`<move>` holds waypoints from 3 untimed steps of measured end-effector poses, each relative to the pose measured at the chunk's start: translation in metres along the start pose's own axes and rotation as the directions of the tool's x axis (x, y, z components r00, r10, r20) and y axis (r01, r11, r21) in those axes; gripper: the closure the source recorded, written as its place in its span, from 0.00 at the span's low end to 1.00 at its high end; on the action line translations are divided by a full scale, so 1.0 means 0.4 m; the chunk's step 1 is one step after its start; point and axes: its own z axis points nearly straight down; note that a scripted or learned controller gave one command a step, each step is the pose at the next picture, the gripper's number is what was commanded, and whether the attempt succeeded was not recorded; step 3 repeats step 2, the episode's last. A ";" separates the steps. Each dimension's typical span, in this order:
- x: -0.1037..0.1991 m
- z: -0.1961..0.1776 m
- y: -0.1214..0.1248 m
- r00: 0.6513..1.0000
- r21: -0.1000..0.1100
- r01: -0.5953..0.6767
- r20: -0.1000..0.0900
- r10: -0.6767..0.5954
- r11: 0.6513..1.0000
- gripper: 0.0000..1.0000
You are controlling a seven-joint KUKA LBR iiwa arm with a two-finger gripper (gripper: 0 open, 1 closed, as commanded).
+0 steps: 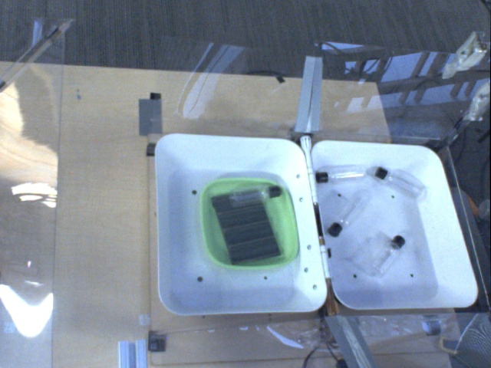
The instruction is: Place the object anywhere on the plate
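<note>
While a clear vial (247,198) lies on the green plate (209,228) beside its dark ridged insert (245,230), four vials (367,217) lie right of the plate.

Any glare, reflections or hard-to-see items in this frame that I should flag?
Camera view: bright glare patches on the bench at left, with streaky reflections as from a clear pane; the clear vials in the right bin nearly vanish against the white, only their black caps distinct; the green plate and the dark block on it read clearly.

Plate (249,222) in left bin (176,228) — four bottles (337,176) scattered in right bin (445,228)
</note>
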 end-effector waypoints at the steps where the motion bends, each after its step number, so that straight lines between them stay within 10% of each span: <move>1: -0.033 0.264 -0.004 0.998 -0.002 0.055 -0.005 -0.055 0.999 0.00; 3: -0.032 0.379 -0.003 0.996 -0.001 0.084 -0.004 -0.084 0.996 0.00</move>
